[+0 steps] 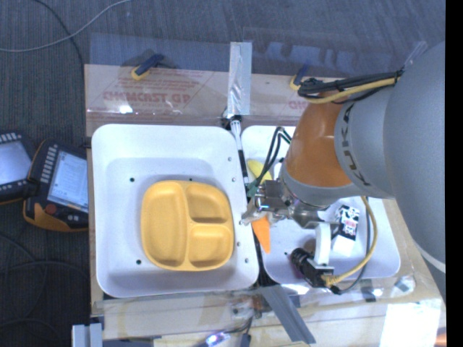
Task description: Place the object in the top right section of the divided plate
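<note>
Arm is reaching in from the right and hanging low over the right bin, its grey body and orange band covering most of that bin. Pincer is sitting at the bin's left edge, right by the divider between the two bins. Just below the pincer an orange carrot-like object is lying in the right bin, touching or nearly touching the wrist hardware; it's probably not gripped, but the fingertips are hidden under the wrist, so I cannot tell whether the pincer is open or closed. Just above the pincer a yellow item is peeking out, mostly covered by the arm. Right of the pincer a small white-and-black object is resting in the same bin, with a yellow cable looping below it. Left of the pincer, in the left bin, the yellow divided plate is lying flat, all its sections bare. Far left of the pincer, off the bench, a teach pendant is lying on the floor.
</note>
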### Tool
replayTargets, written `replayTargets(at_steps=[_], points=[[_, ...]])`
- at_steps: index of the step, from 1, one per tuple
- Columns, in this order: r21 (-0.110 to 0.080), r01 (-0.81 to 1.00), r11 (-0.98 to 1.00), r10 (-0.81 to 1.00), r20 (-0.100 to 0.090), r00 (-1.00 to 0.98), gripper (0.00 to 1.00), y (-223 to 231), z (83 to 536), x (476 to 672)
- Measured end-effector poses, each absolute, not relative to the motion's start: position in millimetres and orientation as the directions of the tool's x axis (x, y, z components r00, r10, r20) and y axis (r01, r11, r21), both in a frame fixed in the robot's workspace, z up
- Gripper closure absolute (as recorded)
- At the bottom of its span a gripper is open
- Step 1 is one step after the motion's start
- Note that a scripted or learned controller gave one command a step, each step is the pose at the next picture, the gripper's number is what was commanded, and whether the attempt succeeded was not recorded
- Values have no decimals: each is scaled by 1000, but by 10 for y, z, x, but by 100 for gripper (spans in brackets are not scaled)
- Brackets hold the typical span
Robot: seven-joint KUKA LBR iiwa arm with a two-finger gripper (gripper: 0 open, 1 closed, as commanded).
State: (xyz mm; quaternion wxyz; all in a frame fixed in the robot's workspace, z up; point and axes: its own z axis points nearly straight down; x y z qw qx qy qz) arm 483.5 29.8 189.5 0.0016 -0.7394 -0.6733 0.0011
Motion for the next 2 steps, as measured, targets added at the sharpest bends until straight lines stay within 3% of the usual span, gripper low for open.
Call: replayTargets(at_steps=[1,2], points=[[-4,997,83,997,-3,-83,100,13,1828,4833],[-4,990,-142,990,-2,142,100,-223,1827,4831]])
